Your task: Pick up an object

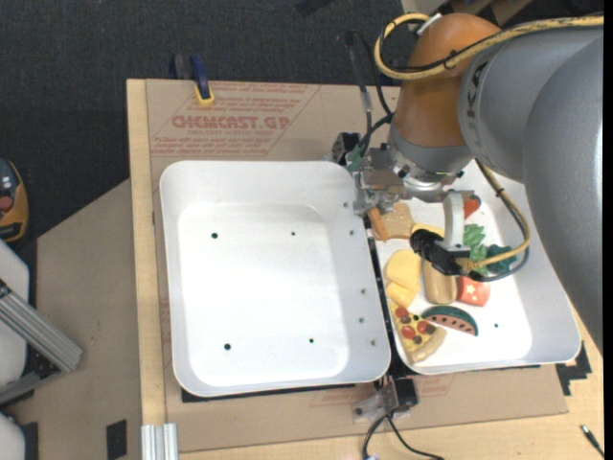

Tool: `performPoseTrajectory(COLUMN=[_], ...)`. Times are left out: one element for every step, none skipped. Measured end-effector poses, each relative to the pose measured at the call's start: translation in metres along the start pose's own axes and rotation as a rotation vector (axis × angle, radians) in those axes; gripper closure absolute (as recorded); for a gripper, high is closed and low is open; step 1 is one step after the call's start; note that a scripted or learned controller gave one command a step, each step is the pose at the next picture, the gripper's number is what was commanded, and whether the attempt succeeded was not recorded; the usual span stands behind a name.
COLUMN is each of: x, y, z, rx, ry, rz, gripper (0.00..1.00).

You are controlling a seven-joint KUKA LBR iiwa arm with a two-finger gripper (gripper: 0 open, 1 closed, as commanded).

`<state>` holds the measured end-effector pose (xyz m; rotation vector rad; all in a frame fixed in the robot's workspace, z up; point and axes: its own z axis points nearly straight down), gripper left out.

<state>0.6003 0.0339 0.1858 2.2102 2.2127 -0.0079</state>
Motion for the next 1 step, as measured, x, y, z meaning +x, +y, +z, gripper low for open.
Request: performPoseTrajectory(x=[0.0521], y=[0.0357], z=[-0.0116], rx=[-0.001], ry=[0.013], rz=[-0.002], gripper=[1.0])
